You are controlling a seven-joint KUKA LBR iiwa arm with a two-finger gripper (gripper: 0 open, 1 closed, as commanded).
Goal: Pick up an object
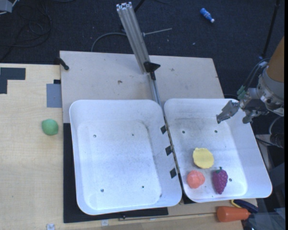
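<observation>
Your gripper [236, 114] hangs over the right bin's [240, 133] far right edge, fingers spread and holding nothing. The yellow piece [203, 157], pink piece [196, 179] and grapes [220, 180] cluster at the near side, so you'd reach nearer.

The gripper [237, 113], fingers spread and holding nothing, hangs over the right white bin [252, 147], well apart from the round yellow piece [203, 157], pink ball [196, 179] and purple grape bunch [220, 180].
</observation>
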